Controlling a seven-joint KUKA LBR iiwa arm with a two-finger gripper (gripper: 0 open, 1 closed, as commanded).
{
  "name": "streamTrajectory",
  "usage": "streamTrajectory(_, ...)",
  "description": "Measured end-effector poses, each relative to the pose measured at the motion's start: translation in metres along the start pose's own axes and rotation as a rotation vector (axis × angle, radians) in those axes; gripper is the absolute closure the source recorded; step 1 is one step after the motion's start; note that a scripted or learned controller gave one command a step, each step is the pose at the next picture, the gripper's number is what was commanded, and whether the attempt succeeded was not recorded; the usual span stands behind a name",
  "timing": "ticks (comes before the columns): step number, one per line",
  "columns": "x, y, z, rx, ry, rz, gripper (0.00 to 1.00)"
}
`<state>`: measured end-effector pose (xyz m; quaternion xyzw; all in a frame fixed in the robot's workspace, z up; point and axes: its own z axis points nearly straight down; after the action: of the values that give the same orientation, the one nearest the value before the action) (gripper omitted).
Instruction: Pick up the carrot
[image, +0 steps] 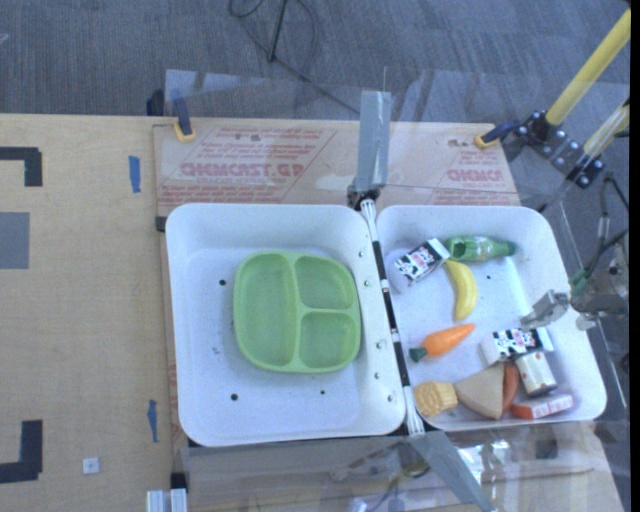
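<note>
The carrot (447, 340) is orange with a green stub at its left end. It lies on its side in the middle of the right bin (560, 245), pointing up and to the right. My gripper (551, 306) hangs over the right side of that bin, well to the right of the carrot and slightly above it in the view. It is just above a small milk carton (515, 343). Nothing is visibly held, and the grey arm behind it runs off the right edge.
The right bin also holds a banana (462, 288), a green bottle (481, 247), a second carton (419, 261), a can (536, 372), a wedge of bread (481, 394) and a cookie (435, 398). A green divided plate (297, 311) sits in the left bin (190, 300).
</note>
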<state>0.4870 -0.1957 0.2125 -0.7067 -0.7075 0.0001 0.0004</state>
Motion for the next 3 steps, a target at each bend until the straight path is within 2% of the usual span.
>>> streamTrajectory(1, 0.062, 0.005, 0.083, -0.009, -0.002, 0.169, 0.00)
streamTrajectory(2, 0.088, 0.059, 0.105, -0.046, -0.016, 0.291, 0.00)
streamTrajectory(3, 0.093, 0.068, 0.105, -0.063, -0.006, 0.606, 0.00)
